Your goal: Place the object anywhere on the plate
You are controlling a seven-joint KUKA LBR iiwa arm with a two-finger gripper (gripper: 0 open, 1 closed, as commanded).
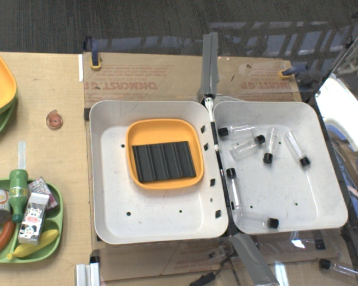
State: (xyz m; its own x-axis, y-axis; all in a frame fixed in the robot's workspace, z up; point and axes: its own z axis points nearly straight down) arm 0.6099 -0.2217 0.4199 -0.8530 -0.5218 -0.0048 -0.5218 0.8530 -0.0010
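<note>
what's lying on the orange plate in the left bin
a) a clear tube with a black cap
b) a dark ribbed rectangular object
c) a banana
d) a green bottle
b: a dark ribbed rectangular object lies flat on the orange plate in the left bin.

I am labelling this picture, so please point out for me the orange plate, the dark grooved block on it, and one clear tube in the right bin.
orange plate (pixel 165 128), camera view, bare far rim.
dark grooved block (pixel 165 161), camera view, middle of top.
clear tube (pixel 297 147), camera view, transparent body.
</note>
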